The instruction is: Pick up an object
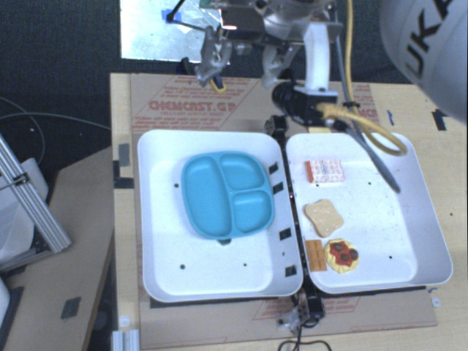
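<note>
Hovering at frame top, gripper [241, 61] jaws spread, empty — well above the right bin [417, 218]. Risk: toast [323, 216], pizza [342, 255], cracker [315, 254] lie flat, bunched — jaws may skid off.

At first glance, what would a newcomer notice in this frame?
The blue tray with three compartments stands out, lying in the left bin. The right bin holds small items: a red-and-white packet, a toast slice, a cracker and a small pizza. The gripper hangs high above the far edge of the bins, over the cardboard.
</note>
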`<state>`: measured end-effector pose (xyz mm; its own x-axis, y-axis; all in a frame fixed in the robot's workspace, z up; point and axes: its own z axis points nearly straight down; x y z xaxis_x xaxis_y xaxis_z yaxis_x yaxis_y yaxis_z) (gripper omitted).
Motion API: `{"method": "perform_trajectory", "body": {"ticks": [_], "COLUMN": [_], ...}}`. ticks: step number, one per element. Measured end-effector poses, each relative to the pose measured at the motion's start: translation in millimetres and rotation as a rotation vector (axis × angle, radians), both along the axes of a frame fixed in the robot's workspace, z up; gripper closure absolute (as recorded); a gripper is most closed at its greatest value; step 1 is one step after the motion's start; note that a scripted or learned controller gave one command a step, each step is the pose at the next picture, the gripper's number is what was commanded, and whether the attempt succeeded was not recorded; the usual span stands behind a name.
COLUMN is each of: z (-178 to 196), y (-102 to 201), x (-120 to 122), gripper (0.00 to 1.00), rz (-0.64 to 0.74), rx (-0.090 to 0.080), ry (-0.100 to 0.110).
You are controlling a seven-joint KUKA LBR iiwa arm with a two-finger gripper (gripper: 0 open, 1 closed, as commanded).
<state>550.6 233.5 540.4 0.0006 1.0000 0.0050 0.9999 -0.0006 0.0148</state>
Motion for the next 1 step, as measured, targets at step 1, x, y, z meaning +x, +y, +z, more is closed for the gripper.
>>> {"method": "perform_trajectory", "body": {"ticks": [1], "z": [6.4], "y": [1.1], "x": [-2.2], "gripper": [1.00], "rz": [0.008], "rx": [-0.002], "ry": [0.008]}}
